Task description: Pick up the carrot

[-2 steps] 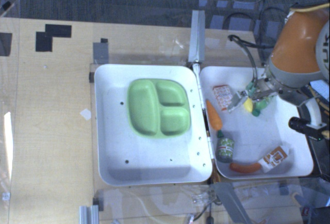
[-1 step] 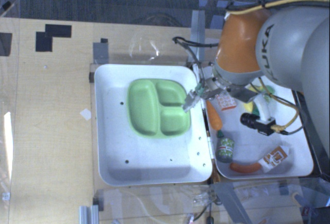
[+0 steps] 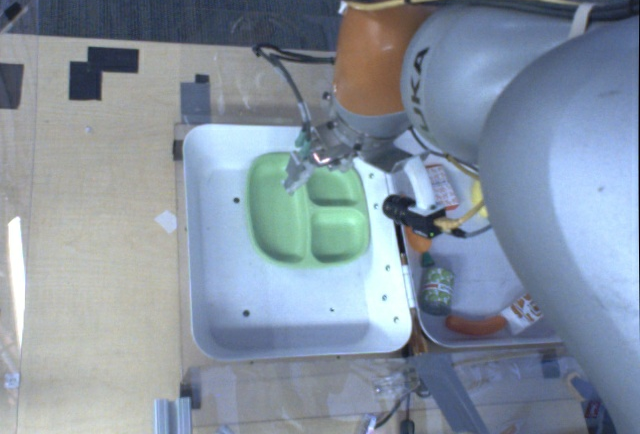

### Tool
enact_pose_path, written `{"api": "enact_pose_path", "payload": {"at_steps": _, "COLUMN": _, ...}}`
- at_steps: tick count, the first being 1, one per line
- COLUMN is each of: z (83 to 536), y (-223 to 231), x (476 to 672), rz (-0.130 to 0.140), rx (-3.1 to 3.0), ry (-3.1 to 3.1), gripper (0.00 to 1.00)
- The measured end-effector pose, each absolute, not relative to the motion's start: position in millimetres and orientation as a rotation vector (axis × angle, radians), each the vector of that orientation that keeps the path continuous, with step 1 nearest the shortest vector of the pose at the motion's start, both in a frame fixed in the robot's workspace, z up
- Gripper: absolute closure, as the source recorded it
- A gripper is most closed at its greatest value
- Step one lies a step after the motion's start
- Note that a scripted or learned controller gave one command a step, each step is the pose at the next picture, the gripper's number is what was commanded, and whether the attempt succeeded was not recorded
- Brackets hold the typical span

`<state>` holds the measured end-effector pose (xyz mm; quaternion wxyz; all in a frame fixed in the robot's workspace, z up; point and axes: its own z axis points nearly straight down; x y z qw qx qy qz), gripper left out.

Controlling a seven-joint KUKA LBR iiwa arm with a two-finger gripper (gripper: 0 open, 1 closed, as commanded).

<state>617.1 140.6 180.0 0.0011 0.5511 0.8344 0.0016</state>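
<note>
The carrot looks to be the bright orange piece [image 3: 420,240] at the left edge of the right bin [image 3: 470,347], partly covered by a black fitting and yellow cable on the arm. My gripper [image 3: 303,162] hangs over the left bin [image 3: 215,252], just above the upper left compartment of a green divided plate [image 3: 300,227]. That puts it well to the left of the carrot, across the wall between the bins. I see nothing held in the gripper. The big grey arm hides much of the right bin.
The right bin also holds a white labelled packet [image 3: 440,187], a dark green item [image 3: 437,287], an orange-red sausage-shaped item [image 3: 477,325] and a small white piece [image 3: 522,310]. The wooden bench [image 3: 90,252] lies to the left.
</note>
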Motion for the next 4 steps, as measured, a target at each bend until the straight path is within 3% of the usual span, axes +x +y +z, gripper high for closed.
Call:
{"api": "enact_pose_path", "payload": {"at_steps": 1, "z": 98, "y": 183, "x": 625.2, "rz": 0.008, "rx": 1.493, "ry": 2.758, "gripper": 0.0}}
{"api": "enact_pose_path", "payload": {"at_steps": 2, "z": 109, "y": 175, "x": 630.3, "rz": 0.004, "rx": 1.493, "ry": 2.738, "gripper": 1.0}}
{"api": "enact_pose_path", "payload": {"at_steps": 3, "z": 196, "y": 215, "x": 662.9, "rz": 0.001, "rx": 1.796, "ry": 2.576, "gripper": 1.0}}
{"api": "enact_pose_path", "payload": {"at_steps": 4, "z": 107, "y": 161, "x": 643.6, "rz": 0.027, "rx": 1.803, "ry": 2.561, "gripper": 1.0}}
